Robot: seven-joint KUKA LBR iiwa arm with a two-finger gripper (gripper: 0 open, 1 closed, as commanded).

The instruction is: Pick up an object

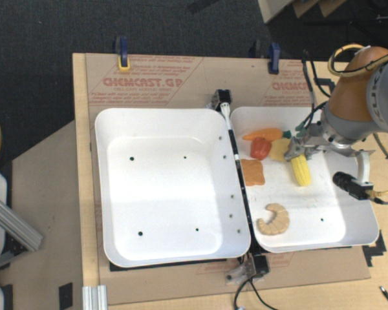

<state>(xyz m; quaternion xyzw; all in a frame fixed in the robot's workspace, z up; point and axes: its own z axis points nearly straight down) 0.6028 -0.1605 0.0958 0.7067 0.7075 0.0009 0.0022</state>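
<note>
The gripper (299,148) hangs right over the top end of the corn cob (301,170), whose length runs down-bin toward the camera; grip state unclear.

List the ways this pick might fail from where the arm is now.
1. The hand sits at the top end of the corn cob, not its middle, so the cob may tip or slip out.
2. The carrot and red pepper lie close beside it; a descent could nudge them.
3. The cob lies tilted, so a misaligned grip may roll it away.
</note>
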